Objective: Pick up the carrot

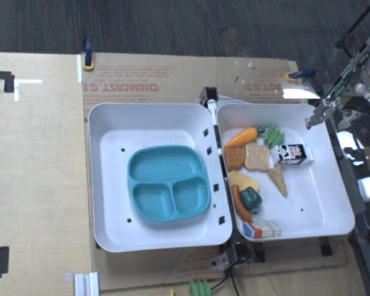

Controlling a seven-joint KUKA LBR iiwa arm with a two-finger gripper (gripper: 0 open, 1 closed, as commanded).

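carrot (242, 136) in right bin (333, 184) — far-left corner

The two bins (105, 165) are showing plain white. The divided plate (169, 182) in the left bin is looking light blue-green all over. In the right bin, the carrot (242, 137) is glowing orange, with a bushy green top (273, 134). The waffle (234, 158) is looking orange-brown with a square grid pattern. The bread slice (256, 157) is showing tan. The little milk carton (291, 154) is wearing black and white patches. The ice cream cone (279, 180) is looking light brown. The small box (262, 229) is showing red and white.
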